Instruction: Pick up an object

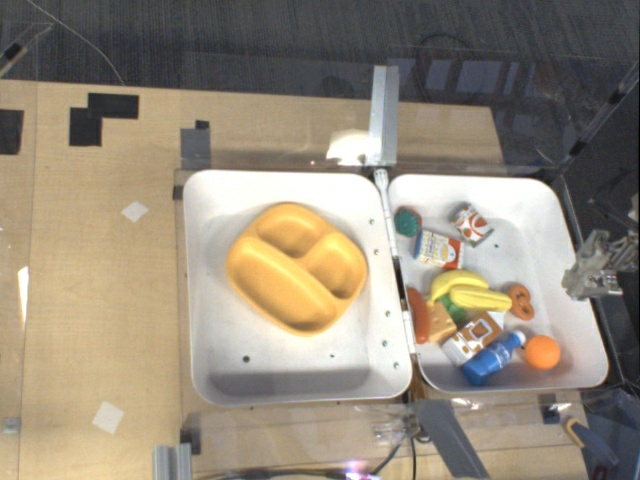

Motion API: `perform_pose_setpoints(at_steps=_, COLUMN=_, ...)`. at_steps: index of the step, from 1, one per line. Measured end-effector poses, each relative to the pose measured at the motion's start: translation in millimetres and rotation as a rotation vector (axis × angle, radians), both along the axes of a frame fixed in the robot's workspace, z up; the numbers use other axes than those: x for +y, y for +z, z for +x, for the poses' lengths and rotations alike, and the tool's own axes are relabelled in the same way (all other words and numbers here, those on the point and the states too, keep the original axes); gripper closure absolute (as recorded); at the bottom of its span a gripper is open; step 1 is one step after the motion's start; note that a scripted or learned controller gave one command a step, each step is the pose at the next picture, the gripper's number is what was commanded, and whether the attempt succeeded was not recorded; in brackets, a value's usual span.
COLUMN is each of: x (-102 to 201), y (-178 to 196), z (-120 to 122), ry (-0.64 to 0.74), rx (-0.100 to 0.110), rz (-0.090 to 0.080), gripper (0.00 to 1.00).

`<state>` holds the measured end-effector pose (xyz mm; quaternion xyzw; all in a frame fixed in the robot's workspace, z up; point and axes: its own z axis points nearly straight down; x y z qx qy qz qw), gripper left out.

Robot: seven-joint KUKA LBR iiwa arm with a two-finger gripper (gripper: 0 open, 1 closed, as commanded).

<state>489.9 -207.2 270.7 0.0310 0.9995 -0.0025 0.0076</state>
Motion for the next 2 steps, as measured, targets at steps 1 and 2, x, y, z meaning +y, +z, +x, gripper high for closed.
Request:
perform_pose_setpoints(at_steps=1, x=0.6, y=11.0, z=2.4, ry=0.000, rx=-0.006, rz=-0.001, gripper=1.00)
perform_pose_setpoints(at_steps=2, x=0.8, y=10.6, z=2.4, ry=0.000, rx=-0.006, rz=0.000, gripper=0.00)
